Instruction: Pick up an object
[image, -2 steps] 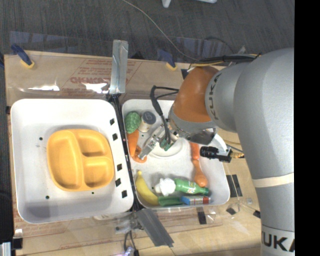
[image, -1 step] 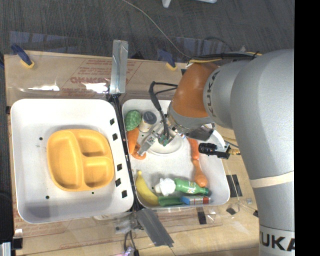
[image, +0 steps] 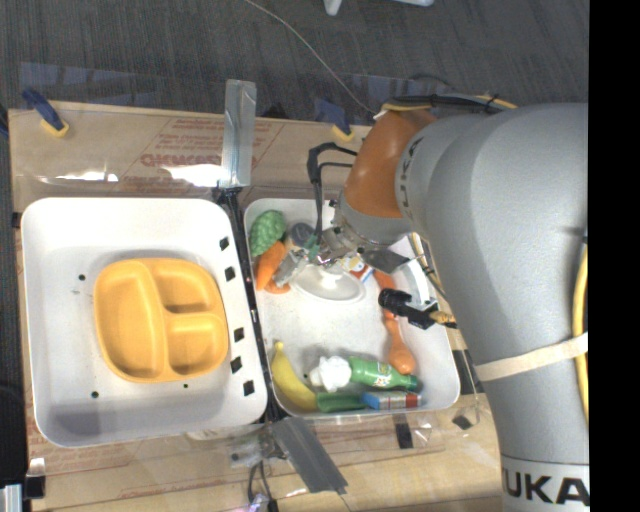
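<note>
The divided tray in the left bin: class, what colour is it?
Yellow-orange; the divided tray shows plainly in the camera view.

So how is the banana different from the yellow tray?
The curved yellow banana is small and slim; the yellow plastic divided tray is wide and flat. The banana lies in the right white bin, packed beside other things. The tray sits alone in the left white bin. Both are yellow.
</note>
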